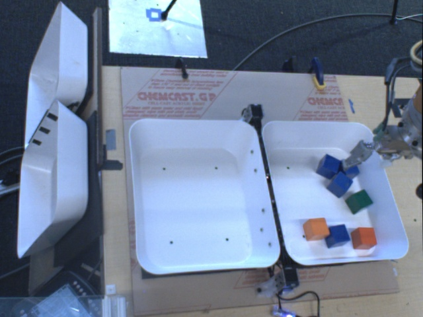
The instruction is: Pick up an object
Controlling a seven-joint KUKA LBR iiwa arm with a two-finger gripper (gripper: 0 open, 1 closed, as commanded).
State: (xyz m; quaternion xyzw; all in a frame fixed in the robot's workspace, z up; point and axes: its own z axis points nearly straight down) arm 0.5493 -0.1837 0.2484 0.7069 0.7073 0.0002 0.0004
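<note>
The right bin [297,147] holds several small cubes. Two blue cubes [328,166] [340,184] lie close together near its upper right, with a green cube [358,201] just below them. Along the front wall sit an orange cube [316,228], another blue cube [337,235] and a red-orange cube [363,238]. My gripper [360,154] reaches in from the right edge and hangs low, just right of the upper blue cube and right next to it. Nothing can be seen held in it.
The left bin [198,197] lies beside the right one, and their inner walls meet at a black clamp [254,113]. Two spare white bins [56,131] lean at the far left. A blue clamp [318,76] sits on the bench's back edge.
</note>
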